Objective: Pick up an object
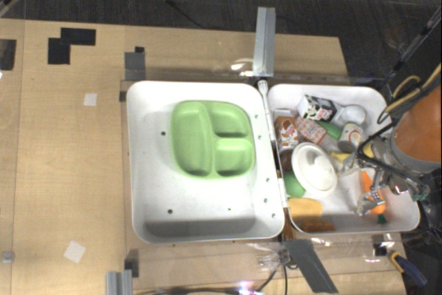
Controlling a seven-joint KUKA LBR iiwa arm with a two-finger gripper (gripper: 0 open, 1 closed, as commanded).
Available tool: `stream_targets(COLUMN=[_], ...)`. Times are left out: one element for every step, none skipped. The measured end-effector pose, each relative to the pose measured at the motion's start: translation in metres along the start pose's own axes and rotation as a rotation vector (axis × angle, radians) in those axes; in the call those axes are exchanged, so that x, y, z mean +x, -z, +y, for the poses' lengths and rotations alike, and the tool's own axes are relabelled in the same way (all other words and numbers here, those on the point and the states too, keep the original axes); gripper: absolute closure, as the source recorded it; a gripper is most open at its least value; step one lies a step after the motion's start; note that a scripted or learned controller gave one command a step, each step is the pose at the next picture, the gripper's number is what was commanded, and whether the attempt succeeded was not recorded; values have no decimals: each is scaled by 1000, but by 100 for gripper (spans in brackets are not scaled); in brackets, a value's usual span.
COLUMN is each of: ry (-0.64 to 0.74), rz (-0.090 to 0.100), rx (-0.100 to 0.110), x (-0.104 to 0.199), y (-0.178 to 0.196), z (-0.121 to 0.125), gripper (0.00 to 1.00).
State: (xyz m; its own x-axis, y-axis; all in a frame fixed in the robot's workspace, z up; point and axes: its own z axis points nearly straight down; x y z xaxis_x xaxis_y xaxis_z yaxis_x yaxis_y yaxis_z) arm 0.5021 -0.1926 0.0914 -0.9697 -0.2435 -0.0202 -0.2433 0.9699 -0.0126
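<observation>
Seemingly the reach is in hand: from above, the arm (pixel 418 135) comes in at three o'clock over the right bin (pixel 404 221). Its tool (pixel 373 193) hangs low among the clutter, near an orange piece (pixel 365 181); whether it is apart or together I cannot tell. Next it must settle on one object. That orange piece, at five o'clock in the bin, runs twelve to six. A green tray (pixel 210 138) fills the left bin (pixel 148 169).

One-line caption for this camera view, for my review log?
Arm reaches over the cluttered right bin beside a white bowl; a green divided tray lies in the left bin.
</observation>
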Motion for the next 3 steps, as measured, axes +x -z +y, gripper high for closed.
stream_targets(ry=[-47, 17, 48], rz=[0, -2, -1], rx=[-4, 4, 4], x=[1, 0, -1], y=[0, 0, 0], z=[1, 5, 10], gripper=[0, 0, 0])
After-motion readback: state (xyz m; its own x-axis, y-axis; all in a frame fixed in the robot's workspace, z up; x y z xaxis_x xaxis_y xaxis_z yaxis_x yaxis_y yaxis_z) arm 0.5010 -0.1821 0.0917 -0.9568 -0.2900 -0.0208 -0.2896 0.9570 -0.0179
